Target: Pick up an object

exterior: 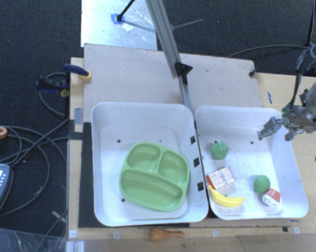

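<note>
The right bin holds several small items. A green apple-like fruit lies near its left wall. A red and white carton rests beside a yellow banana at the front left. A green ball and a red and white piece lie at the front right. My gripper hangs over the bin's back right part, above and right of the items. It is open with nothing between its fingers.
The left bin holds a green divided plate. A metal pole slants down to the gap between the bins. Cables lie off the bench to the left. A tan wooden object lies at the bench's front edge.
</note>
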Robot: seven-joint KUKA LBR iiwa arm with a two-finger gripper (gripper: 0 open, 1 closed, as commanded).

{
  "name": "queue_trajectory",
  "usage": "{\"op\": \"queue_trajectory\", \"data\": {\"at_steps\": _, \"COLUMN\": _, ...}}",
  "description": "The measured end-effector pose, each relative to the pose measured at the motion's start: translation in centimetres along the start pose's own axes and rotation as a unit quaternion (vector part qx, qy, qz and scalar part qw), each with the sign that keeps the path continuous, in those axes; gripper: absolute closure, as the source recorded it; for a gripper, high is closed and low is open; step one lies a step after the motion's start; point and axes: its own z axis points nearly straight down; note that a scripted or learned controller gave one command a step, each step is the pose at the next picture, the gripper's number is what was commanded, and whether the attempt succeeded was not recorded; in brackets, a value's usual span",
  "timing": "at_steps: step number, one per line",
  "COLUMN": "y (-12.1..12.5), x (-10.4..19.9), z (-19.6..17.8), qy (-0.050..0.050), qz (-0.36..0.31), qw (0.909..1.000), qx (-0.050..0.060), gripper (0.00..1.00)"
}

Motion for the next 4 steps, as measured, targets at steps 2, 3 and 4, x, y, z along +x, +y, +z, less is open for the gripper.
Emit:
{"op": "queue_trajectory", "data": {"at_steps": 2, "y": 0.6, "x": 0.7, "z": 5.7, "qy": 0.001, "qz": 0.001, "qw": 1.0000, "qx": 0.002, "gripper": 0.00}}
{"op": "queue_trajectory", "data": {"at_steps": 3, "y": 1.2, "x": 0.0, "z": 11.1, "qy": 0.000, "qz": 0.003, "qw": 1.0000, "qx": 0.002, "gripper": 0.00}}
{"op": "queue_trajectory", "data": {"at_steps": 4, "y": 1.1, "x": 0.0, "z": 16.3, "qy": 0.001, "qz": 0.003, "qw": 1.0000, "qx": 0.003, "gripper": 0.00}}
